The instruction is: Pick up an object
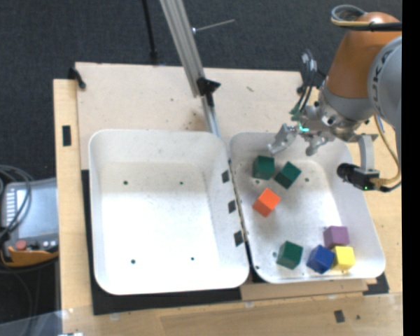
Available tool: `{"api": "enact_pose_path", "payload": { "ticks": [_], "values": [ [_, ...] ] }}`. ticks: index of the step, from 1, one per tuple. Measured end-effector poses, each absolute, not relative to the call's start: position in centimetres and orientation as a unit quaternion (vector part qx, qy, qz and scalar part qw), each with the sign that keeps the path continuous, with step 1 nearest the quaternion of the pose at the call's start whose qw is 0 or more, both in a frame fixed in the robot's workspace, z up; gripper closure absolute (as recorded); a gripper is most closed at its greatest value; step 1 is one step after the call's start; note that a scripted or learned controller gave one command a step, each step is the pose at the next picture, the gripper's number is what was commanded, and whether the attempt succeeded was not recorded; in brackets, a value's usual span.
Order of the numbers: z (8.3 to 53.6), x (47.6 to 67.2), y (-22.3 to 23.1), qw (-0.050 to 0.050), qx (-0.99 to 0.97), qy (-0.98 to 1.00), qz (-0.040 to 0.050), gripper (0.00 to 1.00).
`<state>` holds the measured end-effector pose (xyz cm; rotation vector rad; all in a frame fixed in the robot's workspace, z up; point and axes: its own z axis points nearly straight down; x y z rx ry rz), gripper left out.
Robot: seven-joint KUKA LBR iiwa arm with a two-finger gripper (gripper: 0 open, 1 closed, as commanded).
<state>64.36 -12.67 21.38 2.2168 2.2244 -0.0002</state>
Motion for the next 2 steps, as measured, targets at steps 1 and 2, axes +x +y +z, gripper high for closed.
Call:
{"api": "enact_pose_path", "payload": {
  "ticks": [1, 2],
  "values": [
    [16.5, 63.3, -13.1, -0.001, 0.707, 0.707, -0.0023, 0.00],
    [13.0, 63.5, -13.2, 0.008, 0.708, 0.706, 0.0040, 0.00]
  ]
}}
